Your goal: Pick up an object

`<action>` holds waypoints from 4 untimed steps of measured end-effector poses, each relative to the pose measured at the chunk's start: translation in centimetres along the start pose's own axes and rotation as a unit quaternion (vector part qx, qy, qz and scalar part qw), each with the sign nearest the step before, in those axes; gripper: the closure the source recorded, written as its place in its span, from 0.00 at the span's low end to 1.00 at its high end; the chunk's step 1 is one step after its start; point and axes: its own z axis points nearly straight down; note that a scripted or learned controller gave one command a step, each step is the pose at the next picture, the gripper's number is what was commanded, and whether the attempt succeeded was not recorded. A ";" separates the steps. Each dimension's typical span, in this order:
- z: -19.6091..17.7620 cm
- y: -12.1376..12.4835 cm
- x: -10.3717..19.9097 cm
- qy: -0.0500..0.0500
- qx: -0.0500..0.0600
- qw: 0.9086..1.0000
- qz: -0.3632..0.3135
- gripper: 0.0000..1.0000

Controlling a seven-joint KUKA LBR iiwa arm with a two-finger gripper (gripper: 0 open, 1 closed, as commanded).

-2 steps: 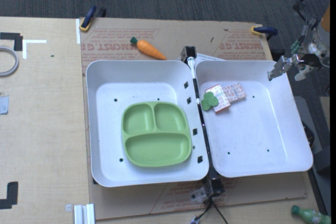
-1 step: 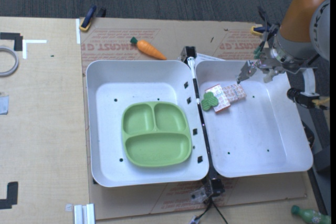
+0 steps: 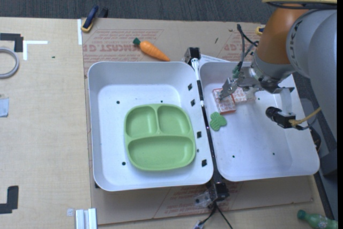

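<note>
A robot test lab is shown. Two white bins (image 3: 102, 131) are clipped side by side on a bench (image 3: 43, 158) covered with cardboard. Tape marks (image 3: 12, 43) are stuck on the bench. A grey and orange robot arm (image 3: 300, 40) with cables is seen. Toy food, like a carrot (image 3: 151, 50), is scattered about.

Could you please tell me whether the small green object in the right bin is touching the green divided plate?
Apart. The camera view shows the small green object in the right bin and the green divided plate in the left bin, bin walls between.
</note>
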 end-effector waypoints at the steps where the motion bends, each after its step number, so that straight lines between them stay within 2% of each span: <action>1: -1.1 0.1 -0.1 0.000 -0.001 1.000 0.000 1.00; 2: -1.1 0.1 0.0 0.000 -0.001 1.000 0.000 0.00; 3: 0.9 -4.5 0.4 0.001 0.001 0.998 -0.057 0.00; 4: -0.2 -4.4 0.4 0.001 0.000 0.998 -0.056 1.00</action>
